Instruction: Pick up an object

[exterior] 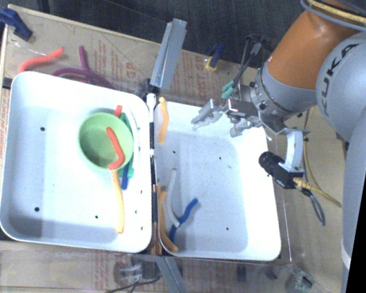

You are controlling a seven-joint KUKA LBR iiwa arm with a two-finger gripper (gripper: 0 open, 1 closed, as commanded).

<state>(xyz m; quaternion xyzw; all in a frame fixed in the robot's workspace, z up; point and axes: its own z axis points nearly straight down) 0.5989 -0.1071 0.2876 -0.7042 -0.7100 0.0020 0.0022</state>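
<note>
The gripper [224,118] is hanging over the far edge of the right bin [260,244], near its back left corner. Its two metal fingers [206,116] are standing apart, spread open, with nothing lying between them and nothing touching them. The arm [339,57] is reaching in from the right, its orange band sitting just above the wrist.

Candidate objects are sitting in both bins. In the left bin [17,211], a green bowl [103,139] is resting right of centre; a red-orange curved piece [118,148] is lying across its inside. A yellow stick [120,205] is running from below the bowl toward the near wall. In the right bin, a blue clip-like piece [188,211] is lying near the left wall, with an orange strip [166,234] beside it along the near left corner. Another orange strip [163,121] is leaning at the divide between the bins. All are well apart from the gripper.
</note>
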